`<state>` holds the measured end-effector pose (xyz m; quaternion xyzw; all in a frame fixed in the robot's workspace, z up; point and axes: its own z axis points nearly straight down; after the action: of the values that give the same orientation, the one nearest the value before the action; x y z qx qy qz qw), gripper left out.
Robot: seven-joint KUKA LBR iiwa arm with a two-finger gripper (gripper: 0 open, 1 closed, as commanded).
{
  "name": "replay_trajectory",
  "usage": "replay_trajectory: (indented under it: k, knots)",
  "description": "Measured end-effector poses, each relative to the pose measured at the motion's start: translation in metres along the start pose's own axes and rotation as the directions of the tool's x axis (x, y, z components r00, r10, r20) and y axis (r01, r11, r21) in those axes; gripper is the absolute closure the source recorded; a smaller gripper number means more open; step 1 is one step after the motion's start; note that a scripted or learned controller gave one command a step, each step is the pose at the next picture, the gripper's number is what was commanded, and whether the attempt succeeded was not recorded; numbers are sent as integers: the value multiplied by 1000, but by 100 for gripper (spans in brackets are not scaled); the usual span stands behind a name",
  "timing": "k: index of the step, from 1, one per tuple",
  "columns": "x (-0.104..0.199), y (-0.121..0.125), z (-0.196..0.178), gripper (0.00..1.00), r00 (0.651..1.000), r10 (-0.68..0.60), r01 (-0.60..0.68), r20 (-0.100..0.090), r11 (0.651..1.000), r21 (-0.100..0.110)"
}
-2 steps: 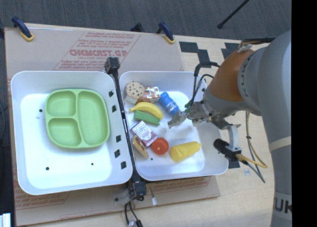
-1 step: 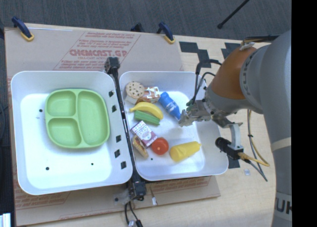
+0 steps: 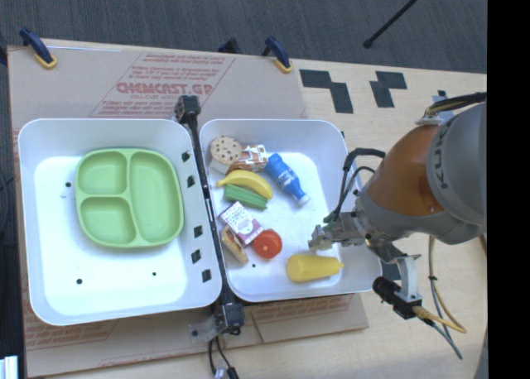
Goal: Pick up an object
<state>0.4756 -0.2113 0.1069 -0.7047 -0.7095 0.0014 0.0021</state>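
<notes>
Arm overhangs right bin; gripper just above yellow toy.

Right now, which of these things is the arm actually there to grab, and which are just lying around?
For the job: gripper; right bin's items: yellow toy, tomato, banana, blue bottle, cookie.

Lying about: green divided plate, left bin, blue clamps.

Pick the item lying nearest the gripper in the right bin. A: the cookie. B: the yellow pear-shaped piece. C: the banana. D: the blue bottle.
B: the yellow pear-shaped piece lies by the bin's near right corner, just below the gripper; the blue bottle, banana and cookie lie farther up and left.
</notes>
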Motion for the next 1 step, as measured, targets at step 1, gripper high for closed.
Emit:
replay_trajectory:
  k: [1]
  knots:
    - [0, 95, 15, 100, 1000, 2, -2, 0, 1000, -4]
